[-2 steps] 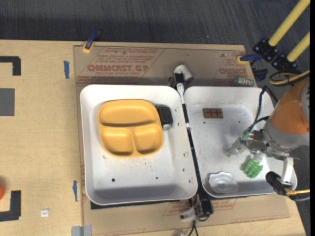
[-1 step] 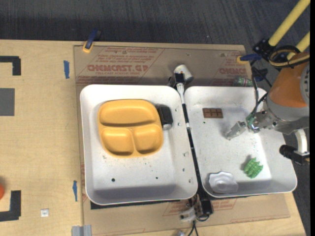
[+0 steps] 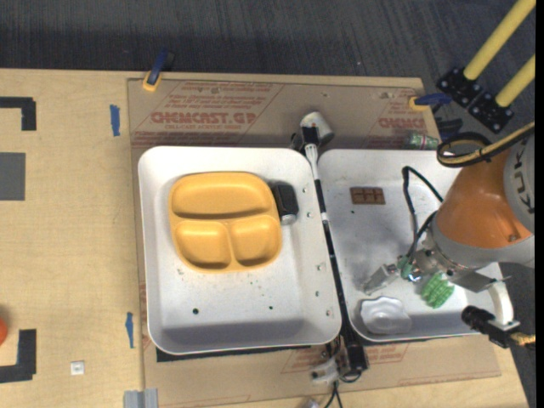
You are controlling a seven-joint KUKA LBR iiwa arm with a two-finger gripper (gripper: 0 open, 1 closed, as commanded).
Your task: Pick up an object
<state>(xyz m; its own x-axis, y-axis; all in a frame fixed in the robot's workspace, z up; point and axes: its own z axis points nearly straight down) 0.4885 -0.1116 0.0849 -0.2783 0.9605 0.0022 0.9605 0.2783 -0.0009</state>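
Orange-banded arm [image 3: 480,211] bends down into the right bin [image 3: 374,228]; whether its hand [image 3: 414,268] grips anything, I cannot tell.

Yellow divided tray [image 3: 226,219] flat, left bin [image 3: 161,313]

place: robotics lab, pretty clearly a grasping test rig
arm: grey KUKA arm [image 3: 497,219] with orange band, reaching in from the right
bench: plywood top [image 3: 68,228] with black tape marks, blue clamps [image 3: 156,70] pinning a cardboard sheet [image 3: 280,109]
bins: two white bins [image 3: 161,253] side by side, cables [image 3: 416,194] trailing around
floor: dark carpet [image 3: 255,15]
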